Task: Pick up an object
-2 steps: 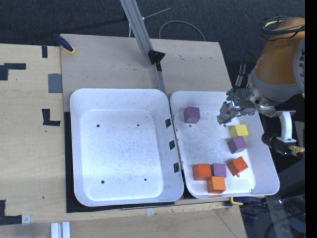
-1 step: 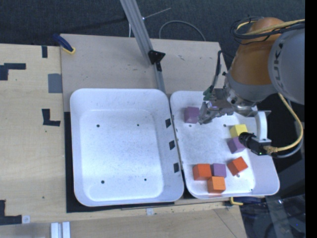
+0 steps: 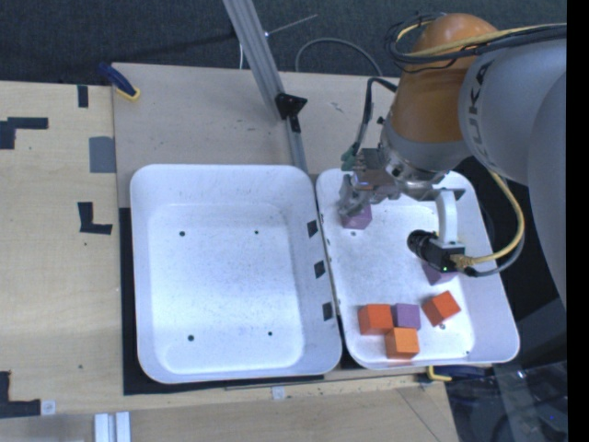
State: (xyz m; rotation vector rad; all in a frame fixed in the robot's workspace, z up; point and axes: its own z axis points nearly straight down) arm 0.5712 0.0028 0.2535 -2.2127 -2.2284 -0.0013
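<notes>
While my arm (image 3: 488,90) reaches in from the right across the right bin (image 3: 488,339), my pincer (image 3: 355,203) hangs over that bin's upper left corner, close to the ridge where the two bins meet. Between its fingers sits a purple block (image 3: 356,216), so the pincer is closed narrowly on it; the block's lower part shows just under the fingertips, and I cannot tell whether it touches the bin floor or is clear of it.

Near the front of the same bin lies a cluster of blocks: an orange block (image 3: 375,319) on the left, a second purple block (image 3: 407,316) touching its right side, and another orange block (image 3: 401,343) just below those two, against them. A tilted orange block (image 3: 443,307) lies a little to the right of the cluster, apart from it. Above that one, a further purple piece (image 3: 433,271) peeks out from under the black camera unit (image 3: 426,246) fixed on my wrist; most of it is hidden.

Left of all this, the left bin (image 3: 221,265) rests beside the right one on the pale wooden worktop (image 3: 55,274). A grey metal pole (image 3: 258,53) slants down from the top toward the bins' shared corner, and a blue and yellow tool (image 3: 121,81) lies on the worktop near its far left corner.
</notes>
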